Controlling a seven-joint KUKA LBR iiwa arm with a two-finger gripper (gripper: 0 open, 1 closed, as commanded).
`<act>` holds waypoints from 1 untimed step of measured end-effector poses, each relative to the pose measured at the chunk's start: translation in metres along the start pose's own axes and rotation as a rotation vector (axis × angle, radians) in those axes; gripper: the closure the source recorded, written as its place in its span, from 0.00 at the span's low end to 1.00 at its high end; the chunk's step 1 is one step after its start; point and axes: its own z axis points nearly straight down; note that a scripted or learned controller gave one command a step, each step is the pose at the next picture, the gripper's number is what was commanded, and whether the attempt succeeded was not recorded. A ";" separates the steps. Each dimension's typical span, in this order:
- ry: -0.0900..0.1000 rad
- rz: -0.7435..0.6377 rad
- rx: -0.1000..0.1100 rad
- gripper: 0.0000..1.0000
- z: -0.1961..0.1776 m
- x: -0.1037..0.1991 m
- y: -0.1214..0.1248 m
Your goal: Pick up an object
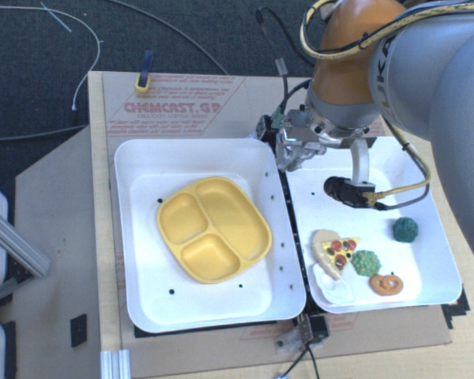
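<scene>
Dark carpet lies around the bench, with thin white cables [79, 22] curling on it at the top left. On the bench is a brown board [182, 105] with red print, and a small blue and yellow clamp [144, 81] sits on its far edge.

Two white bins stand side by side on the board, touching along the middle. The left bin [142, 290] has one thing in it, a yellow divided plate [213, 227] (three compartments, turned a bit askew), approx. in the centre.

The right bin [430, 271] holds the small items, all in its near half: a toy pizza slice [334, 251], a green broccoli piece [366, 262] just beside it, a brown pretzel [386, 283] near the front rim, and a dark green ball [404, 229] apart from the others, toward the right wall.

The arm comes in from the right and hangs over the far part of the right bin. The gripper [294, 155] is at the far left corner of that bin, close to the wall shared w/ the left bin and well apart from the food items. Nothing is seen held in it. Whether it is wide or narrow, I cannot tell; cables and the wrist body hide it.
</scene>
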 end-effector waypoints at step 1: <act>-0.001 0.001 -0.004 1.00 0.002 0.048 0.014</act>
